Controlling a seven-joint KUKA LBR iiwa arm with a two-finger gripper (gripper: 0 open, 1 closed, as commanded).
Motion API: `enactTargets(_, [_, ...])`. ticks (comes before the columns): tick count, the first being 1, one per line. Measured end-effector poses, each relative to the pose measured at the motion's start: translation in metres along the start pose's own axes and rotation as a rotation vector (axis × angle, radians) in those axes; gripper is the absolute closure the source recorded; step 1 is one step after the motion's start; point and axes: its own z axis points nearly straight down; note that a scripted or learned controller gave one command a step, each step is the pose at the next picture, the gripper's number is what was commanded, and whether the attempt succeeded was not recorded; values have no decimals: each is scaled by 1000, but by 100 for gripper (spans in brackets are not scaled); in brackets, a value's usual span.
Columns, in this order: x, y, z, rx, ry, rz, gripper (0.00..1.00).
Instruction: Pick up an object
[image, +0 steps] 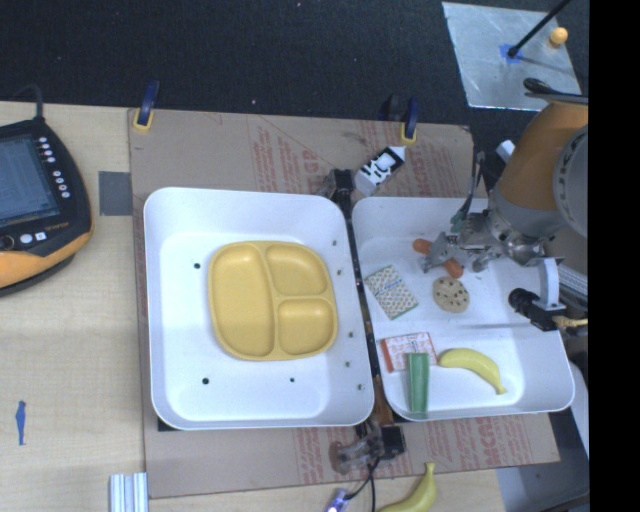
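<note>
Pendant: a black and orange teach pendant (35, 205) lies on the bench at far left, well clear of the work.
Left bin: the left bin (175, 400) holds a yellow divided plate (272, 300), lying flat near its middle; nothing else shows in it.
Divider: the two bins meet along a dark seam, with a black-and-white object (380, 168) just beyond their far edge.
Right bin: the right bin (540, 395) carries the candidates, namely a patterned card (391, 291), a red-and-white packet (406, 348), a green tube (417, 382), a cookie (451, 294), a banana (473, 367) and a small orange-red piece (424, 245).
Gripper: the gripper (455, 255) sits low over the far part of the right bin, just above the cookie and near the orange-red piece.
Fingers: I cannot tell whether they are apart or together; the metal parts blur into one another.
Step in hand: judged to be the approach or descent onto a target; nothing is visibly held.
Likely target: the orange-red bits around the fingertips, or else the cookie just beside them.
Next move calls for: settling on one item, closing squarely on it, then lifting straight up.
In the way: the cookie and card crowd the spot, so a nudge could scatter them; the bin's far wall is near.
Outside: a second banana (418, 492) lies on the bench in front of the bins.
</note>
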Motion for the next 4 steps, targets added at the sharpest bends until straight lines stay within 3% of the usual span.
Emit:
enactTargets(1, [-11, -33, 0, 1, 0, -1, 0])
enactTargets(2, [52, 31, 0, -1, 0, -2, 0])
enactTargets(3, [4, 30, -48, -3, 0, 1, 0])
enactTargets(4, [13, -19, 1, 1, 0, -1, 0])
